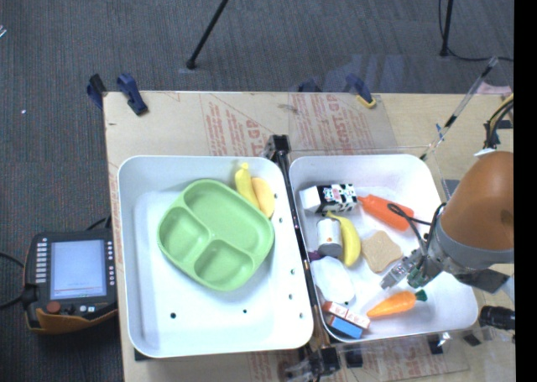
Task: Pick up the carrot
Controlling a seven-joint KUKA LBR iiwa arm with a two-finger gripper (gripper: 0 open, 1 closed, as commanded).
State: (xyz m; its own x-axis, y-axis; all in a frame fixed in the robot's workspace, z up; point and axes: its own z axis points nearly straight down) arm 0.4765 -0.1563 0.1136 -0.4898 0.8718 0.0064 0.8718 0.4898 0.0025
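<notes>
The fingers (401, 274) hang low in the right bin (436, 183), but they are small and blurred, so I cannot tell if they are spread or pressed together. They are just above the far left side of the carrot (392, 306), which lies flat near the near edge of this bin, its green end towards the right. Nothing is seen between the fingers. The arm (480, 221) covers the right part of the bin. A second orange carrot-like toy (386, 208) lies further away, next to a small cow-pattern carton (339, 196), a banana (348, 238) and a slice of toast (382, 250). The left bin (134, 229) carries a green divided plate (216, 234). The worktop (252, 120) is a printed board, and dark carpet (126, 19) lies behind
</notes>
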